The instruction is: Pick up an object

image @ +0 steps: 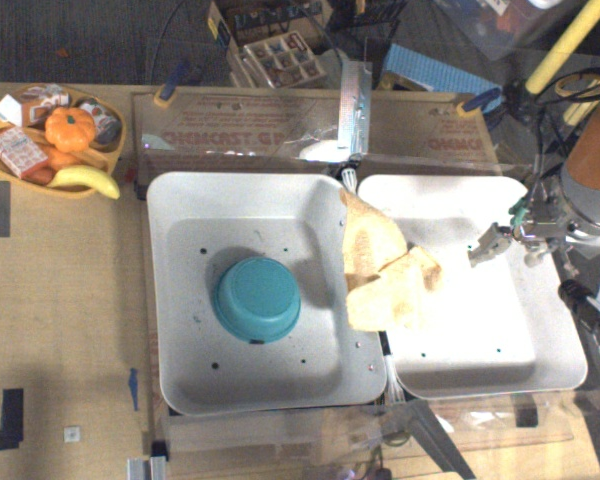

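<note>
claw (500, 236) hangs over the right bin (520, 368), far-right part, nothing between its fingers; can't tell how wide they're parted. nearest thing is the tan cloth (385, 273), left of the claw and draped over the divide between the bins, long axis running far-left to near-right. teal bowl (258, 299) sits upside down mid left bin (170, 268), well apart from the claw. judgement: cloth is the closer pick, a leftward reach. right bin floor is smooth white, open room around the claw. fruit basket (0, 153) on the bench (60, 318), far left.
</note>
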Robot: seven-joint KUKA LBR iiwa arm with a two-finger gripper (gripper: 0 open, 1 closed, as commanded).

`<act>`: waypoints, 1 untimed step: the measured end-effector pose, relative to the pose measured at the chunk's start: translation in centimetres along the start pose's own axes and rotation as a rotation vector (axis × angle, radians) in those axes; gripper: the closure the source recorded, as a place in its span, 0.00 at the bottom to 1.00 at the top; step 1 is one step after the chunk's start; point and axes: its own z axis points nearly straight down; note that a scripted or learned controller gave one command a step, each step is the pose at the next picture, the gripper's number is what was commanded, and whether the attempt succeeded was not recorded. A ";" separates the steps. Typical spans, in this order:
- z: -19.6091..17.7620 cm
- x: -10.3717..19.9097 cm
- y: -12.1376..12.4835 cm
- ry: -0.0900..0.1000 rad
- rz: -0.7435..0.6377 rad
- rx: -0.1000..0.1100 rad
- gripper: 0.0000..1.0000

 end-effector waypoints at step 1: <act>8.6 6.0 4.7 0.000 -0.126 0.001 0.00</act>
